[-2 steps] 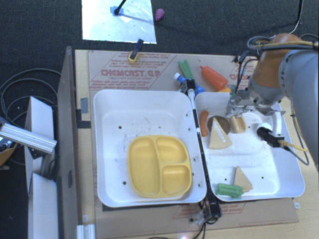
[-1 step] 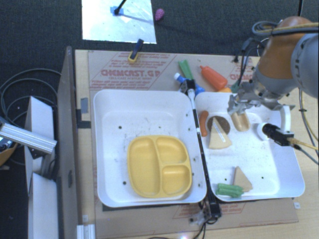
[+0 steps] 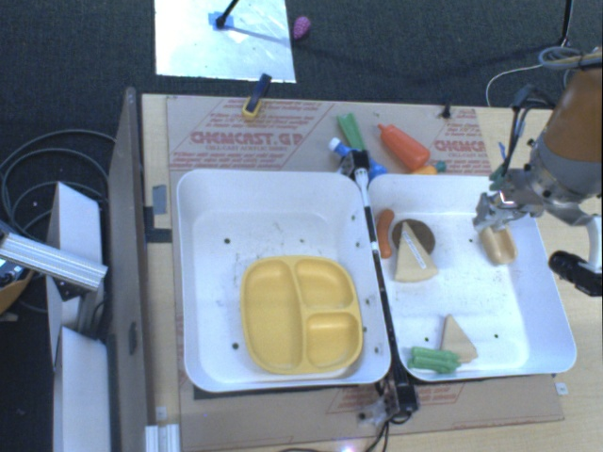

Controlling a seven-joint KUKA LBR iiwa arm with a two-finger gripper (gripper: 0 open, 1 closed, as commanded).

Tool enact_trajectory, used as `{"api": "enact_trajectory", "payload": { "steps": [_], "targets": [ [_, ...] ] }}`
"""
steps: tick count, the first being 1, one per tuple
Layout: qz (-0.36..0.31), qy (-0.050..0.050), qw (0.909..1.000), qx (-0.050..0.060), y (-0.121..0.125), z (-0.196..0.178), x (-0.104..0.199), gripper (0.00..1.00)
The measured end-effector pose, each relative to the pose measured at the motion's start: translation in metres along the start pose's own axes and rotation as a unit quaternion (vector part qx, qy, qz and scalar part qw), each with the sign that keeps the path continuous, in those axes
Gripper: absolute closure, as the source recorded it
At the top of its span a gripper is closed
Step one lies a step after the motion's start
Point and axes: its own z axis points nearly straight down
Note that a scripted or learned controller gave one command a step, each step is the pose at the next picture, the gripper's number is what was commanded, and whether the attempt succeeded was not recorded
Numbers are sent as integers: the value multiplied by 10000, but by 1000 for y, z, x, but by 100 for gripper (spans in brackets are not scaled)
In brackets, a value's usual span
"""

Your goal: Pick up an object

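Observation:
The right bin (image 3: 528, 347) holds several toy foods. A tan bread-like piece (image 3: 498, 246) lies near its right wall, and my gripper (image 3: 494, 212) hangs directly over that piece's upper end. Whether the two touch is unclear. Further left are an orange sausage (image 3: 384, 233) by the divider and a pale wedge (image 3: 413, 257) resting on a brown disc (image 3: 420, 233). Near the front edge lie another tan wedge (image 3: 459, 338) and a green piece (image 3: 433, 360).
A yellow divided plate (image 3: 302, 314) lies in the left bin (image 3: 217, 215). Behind the bins on the cardboard are a green marker (image 3: 350, 129), an orange carrot (image 3: 403, 147), a blue item (image 3: 375, 169) and a yellow-and-blue tool (image 3: 254, 101). Cables hang at the right.

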Motion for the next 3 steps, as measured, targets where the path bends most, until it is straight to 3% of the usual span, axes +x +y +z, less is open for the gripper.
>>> {"api": "enact_trajectory", "payload": {
  "steps": [1, 2, 3],
  "targets": [
    [-68, 25, 10000, 18, -9, 4, 73, 100],
    [-58, 16, 10000, -42, -11, -94, 92, 100],
    [-65, 18, 10000, 12, 21, -54, 142, 100]
  ]
}}
